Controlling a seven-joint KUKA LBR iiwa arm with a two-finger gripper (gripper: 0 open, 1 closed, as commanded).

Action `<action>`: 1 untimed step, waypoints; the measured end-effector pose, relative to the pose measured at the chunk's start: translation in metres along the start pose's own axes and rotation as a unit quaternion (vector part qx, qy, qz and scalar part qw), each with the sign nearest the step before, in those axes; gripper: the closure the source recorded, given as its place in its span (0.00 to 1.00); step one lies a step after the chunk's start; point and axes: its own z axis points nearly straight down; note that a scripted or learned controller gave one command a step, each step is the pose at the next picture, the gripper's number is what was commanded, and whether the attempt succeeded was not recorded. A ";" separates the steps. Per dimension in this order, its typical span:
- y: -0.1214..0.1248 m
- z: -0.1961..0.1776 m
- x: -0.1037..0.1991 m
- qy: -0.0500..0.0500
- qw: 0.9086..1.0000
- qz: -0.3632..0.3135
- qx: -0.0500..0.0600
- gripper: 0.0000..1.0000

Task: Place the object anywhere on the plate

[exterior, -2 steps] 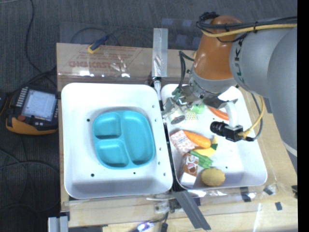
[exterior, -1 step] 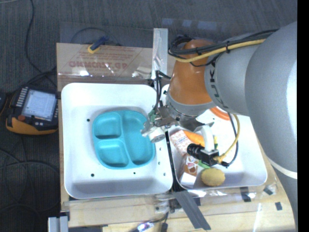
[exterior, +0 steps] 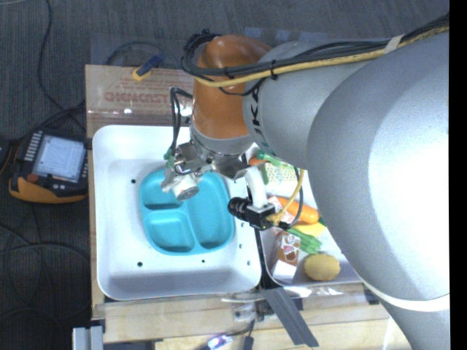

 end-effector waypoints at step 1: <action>-0.049 0.005 -0.017 -0.001 0.994 -0.107 0.000 1.00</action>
